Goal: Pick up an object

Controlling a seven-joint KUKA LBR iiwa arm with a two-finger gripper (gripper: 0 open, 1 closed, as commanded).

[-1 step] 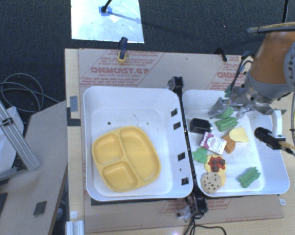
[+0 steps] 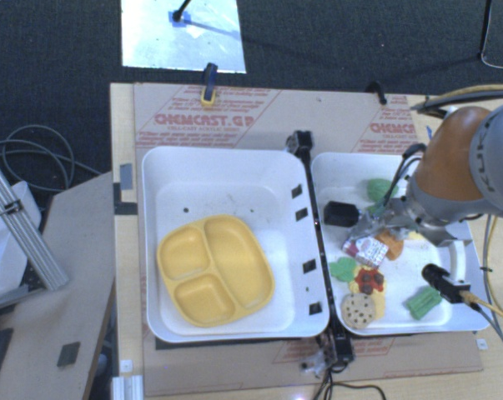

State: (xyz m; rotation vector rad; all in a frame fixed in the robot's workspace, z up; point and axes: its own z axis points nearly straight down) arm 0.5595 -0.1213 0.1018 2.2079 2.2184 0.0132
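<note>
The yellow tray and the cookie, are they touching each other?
Apart. The camera view shows the yellow tray in the left bin and the cookie in the right bin, with the bin walls between them.

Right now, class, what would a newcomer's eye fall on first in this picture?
Probably the yellow divided tray, lying alone in the left bin. Next comes the grey arm's orange band at the right, above the right bin, where small toy foods cluster, among them a round cookie near the front wall.
</note>
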